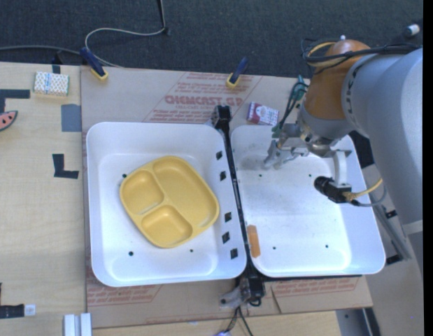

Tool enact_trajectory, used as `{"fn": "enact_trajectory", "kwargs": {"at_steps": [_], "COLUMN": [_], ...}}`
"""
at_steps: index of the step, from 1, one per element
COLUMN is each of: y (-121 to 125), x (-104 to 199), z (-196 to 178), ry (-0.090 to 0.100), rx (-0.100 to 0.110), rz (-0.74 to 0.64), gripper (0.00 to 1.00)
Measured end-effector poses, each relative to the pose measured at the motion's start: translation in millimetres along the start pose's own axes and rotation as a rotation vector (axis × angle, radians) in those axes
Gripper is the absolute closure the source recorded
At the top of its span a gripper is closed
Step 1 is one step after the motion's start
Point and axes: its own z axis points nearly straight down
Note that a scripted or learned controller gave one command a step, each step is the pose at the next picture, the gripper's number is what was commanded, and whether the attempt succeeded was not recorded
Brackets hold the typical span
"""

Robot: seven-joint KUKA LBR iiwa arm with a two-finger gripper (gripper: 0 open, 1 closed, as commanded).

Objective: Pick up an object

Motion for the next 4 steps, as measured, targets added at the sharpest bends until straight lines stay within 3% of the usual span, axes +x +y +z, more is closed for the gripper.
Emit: {"fn": "enact_trajectory", "kwargs": {"at_steps": [1, 2, 3, 4], "y": [0.0, 0.5, 1.0, 0.8], "x": [0.0, 4.3, 4.3, 5.3], "z": [0.1, 37.7, 27.4, 18.3], "ry": [0.0, -0.004, -0.005, -0.003], "rx": [0.0, -0.001, -0.003, -0.001], "rz": [0.0, 0.005, 0.005, 0.004], "gripper": [0.0, 0.0, 1.0, 1.0]}}
